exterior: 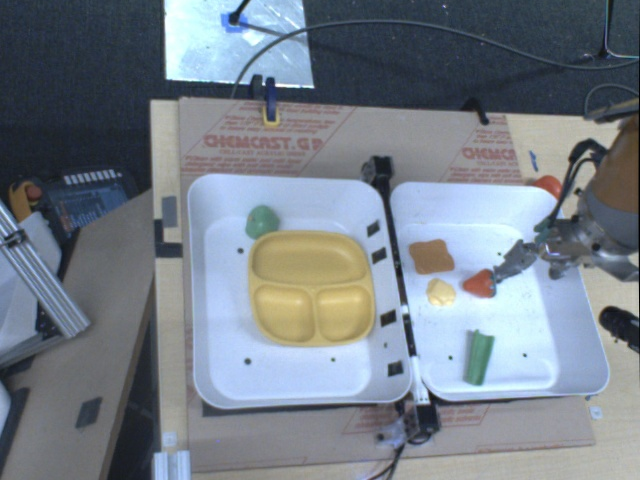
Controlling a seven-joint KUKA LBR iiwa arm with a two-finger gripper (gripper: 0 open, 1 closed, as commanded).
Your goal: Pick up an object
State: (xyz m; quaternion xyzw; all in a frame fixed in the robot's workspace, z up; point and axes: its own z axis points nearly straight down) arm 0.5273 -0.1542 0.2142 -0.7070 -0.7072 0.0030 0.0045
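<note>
On the worktop's left bin (215, 298) a yellow divided tray (310, 286) and a green lump (263, 220) are sitting; I'm ignoring them. In the right bin (580, 353), the red piece (479, 284) is lying just beside my jaws (512, 262). Whether they're apart, I cannot tell. I'm judging I should be centring over it before squeezing.

Two bins sit side by side on the bench (165, 298). The left bin (215, 368) holds a divided tray (305, 288) with a round lump (262, 220) behind it — the right bin (570, 358) holds a flat slab (431, 256), a small lump (441, 291) before it, a wedge (479, 284) to the right and a stick (478, 357) nearest the front.
</note>
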